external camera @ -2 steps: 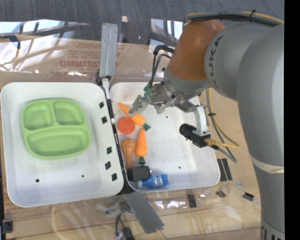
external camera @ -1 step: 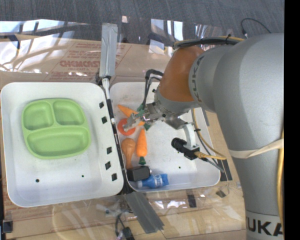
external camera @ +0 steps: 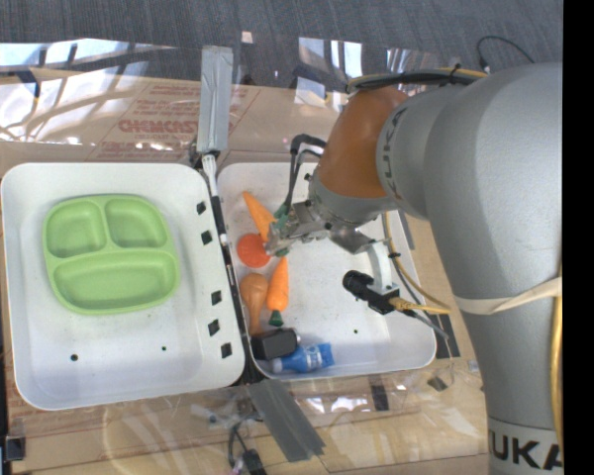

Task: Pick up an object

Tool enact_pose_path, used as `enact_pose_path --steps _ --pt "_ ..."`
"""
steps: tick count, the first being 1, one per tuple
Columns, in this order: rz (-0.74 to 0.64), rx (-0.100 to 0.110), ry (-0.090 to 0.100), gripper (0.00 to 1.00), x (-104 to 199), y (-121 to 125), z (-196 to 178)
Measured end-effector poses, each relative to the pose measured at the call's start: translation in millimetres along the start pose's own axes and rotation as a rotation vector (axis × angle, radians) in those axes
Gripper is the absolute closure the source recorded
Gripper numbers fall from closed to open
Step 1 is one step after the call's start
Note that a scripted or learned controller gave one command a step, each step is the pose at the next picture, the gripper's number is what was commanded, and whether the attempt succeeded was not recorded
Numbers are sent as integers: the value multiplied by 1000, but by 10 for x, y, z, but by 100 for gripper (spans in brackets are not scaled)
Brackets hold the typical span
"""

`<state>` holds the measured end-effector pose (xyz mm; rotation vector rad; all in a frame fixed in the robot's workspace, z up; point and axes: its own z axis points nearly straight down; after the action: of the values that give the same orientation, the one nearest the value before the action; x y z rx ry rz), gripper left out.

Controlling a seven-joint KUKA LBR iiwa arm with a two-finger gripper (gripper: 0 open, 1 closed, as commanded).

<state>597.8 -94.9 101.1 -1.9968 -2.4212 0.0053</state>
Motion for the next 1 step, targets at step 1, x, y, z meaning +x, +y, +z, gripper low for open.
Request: enact_pose_path --steps 1 --pt "0 0 0 0 0 0 1"
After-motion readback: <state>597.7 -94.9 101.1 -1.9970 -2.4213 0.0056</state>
